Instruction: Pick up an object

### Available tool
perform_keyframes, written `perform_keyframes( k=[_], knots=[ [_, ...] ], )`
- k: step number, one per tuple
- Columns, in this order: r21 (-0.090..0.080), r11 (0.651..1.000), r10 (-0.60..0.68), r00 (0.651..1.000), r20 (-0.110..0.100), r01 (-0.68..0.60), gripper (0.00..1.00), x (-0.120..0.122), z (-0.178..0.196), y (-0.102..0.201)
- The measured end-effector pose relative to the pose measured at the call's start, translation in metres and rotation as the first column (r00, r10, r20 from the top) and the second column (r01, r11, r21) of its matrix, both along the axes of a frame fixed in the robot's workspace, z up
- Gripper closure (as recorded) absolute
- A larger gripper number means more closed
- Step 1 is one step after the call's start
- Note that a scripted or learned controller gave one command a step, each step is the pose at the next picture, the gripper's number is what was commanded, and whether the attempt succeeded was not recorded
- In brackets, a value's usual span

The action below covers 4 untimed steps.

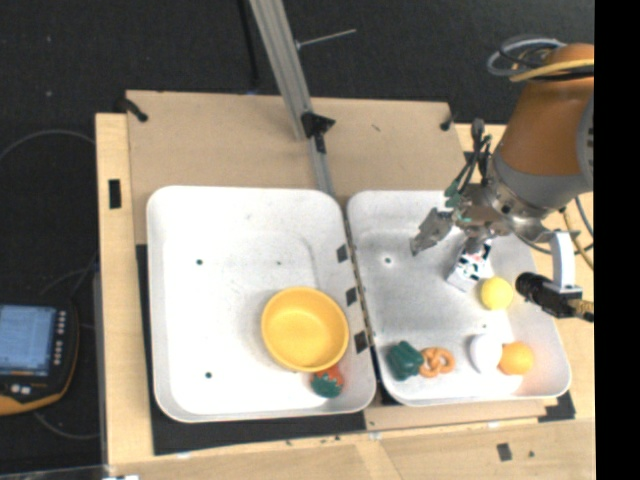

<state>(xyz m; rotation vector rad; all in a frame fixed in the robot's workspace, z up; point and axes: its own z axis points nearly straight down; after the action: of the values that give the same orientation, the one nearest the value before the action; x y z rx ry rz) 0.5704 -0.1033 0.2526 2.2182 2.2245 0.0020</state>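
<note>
From the camera above the worktop (230, 138), I see the grey arm with its orange band (545, 118) reaching in from three o'clock, its claw (455, 230) poised over the upper part of the right bin (385, 218). The fingers (432, 231) look splayed apart, with nothing between them.

No single target is named, so I judge by what lies nearest. A yellow ball (494, 292) sits just beside the claw at about five o'clock from it, next to a small white block with dark marks (470, 266) that lies almost under the wrist. Along the bin's six o'clock edge lie a green toy (404, 359), an orange pretzel-shaped piece (436, 360), a white rounded object (484, 351) and an orange ball (516, 358).

In the left bin (200, 228), a yellow bowl (304, 328) rests toward five o'clock, with a small red and green toy (327, 381) touching its lower rim.

I judge the yellow ball light and smooth, likely to roll or squirt out of a pinch, so I would close across its widest middle. The white block looks stiff and flat-sided, the easier hold if taken across two opposite faces. The bowl looks rigid and light; its rim is the only place two fingers could bite.
</note>
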Motion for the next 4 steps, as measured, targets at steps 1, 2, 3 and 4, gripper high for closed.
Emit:
perform_keyframes(
  k=[1,2,3,4],
  knots=[
    [0.000,1.000,-0.002,1.000,0.001,0.002,0.00,0.000,0.000,0.000],
    [-0.002,1.000,-0.004,1.000,-0.006,0.004,0.00,0.000,-0.063,0.000],
    [-0.002,1.000,-0.004,1.000,-0.006,0.004,0.00,-0.010,-0.119,0.002],
    [-0.003,1.000,-0.005,1.000,-0.004,0.005,0.00,-0.010,-0.154,0.001]
  ],
)
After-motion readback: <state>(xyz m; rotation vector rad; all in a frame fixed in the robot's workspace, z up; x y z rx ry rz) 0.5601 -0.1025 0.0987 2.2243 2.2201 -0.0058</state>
